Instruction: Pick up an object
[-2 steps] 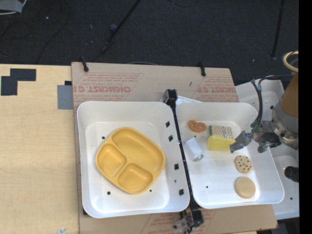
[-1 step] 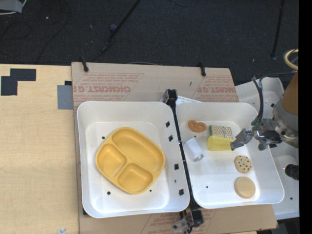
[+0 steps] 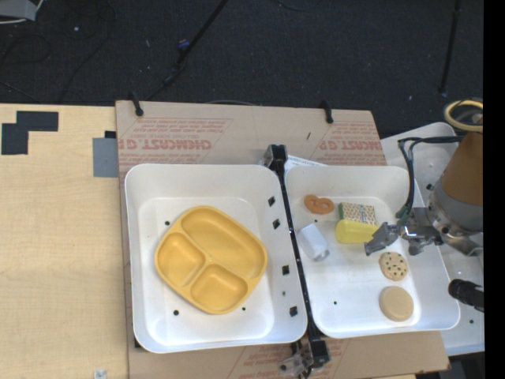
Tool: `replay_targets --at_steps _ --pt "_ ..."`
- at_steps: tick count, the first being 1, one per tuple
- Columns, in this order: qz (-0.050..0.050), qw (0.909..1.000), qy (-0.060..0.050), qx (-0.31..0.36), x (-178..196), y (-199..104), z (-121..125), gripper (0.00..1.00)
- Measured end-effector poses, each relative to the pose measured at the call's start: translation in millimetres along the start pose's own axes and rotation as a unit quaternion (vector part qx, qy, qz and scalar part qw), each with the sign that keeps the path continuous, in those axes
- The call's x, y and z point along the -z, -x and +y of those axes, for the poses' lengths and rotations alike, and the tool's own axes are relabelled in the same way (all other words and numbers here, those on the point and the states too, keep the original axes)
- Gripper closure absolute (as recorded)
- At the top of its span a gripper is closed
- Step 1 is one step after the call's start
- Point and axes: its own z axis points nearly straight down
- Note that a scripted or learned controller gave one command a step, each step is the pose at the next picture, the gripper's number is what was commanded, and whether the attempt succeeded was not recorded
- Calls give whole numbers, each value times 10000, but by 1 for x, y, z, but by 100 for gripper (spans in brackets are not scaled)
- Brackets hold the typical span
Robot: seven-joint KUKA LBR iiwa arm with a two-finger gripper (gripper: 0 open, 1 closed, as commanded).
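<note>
The right bin (image 3: pixel 347 322) holds several small objects: a brown pretzel (image 3: pixel 319 204), a speckled green-and-pink block (image 3: pixel 357 212), a yellow block (image 3: pixel 354 232), a pale cylinder (image 3: pixel 313 242) lying on its side, a chocolate-chip cookie (image 3: pixel 393 266) and a tan round disc (image 3: pixel 396 303). My gripper (image 3: pixel 394 240) hangs over the right side of this bin, just above the cookie and right of the yellow block. Its fingers are apart, so it is open, and nothing is between them.
A yellow divided plate (image 3: pixel 210 257) lies in the left bin (image 3: pixel 146 212). A black divider (image 3: pixel 288 243) runs between the two bins. The arm's orange and grey body (image 3: pixel 465 180) stands past the right bin's right rim.
</note>
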Motion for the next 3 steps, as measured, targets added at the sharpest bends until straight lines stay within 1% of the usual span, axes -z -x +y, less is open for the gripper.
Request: replay_targets --at_steps 1,2,3 --pt "5 10000 -5 4 -47 -9 -2 0" --pt "5 10000 -7 1 -111 -6 -3 0" --pt "2 10000 7 -15 -97 -5 -3 100"
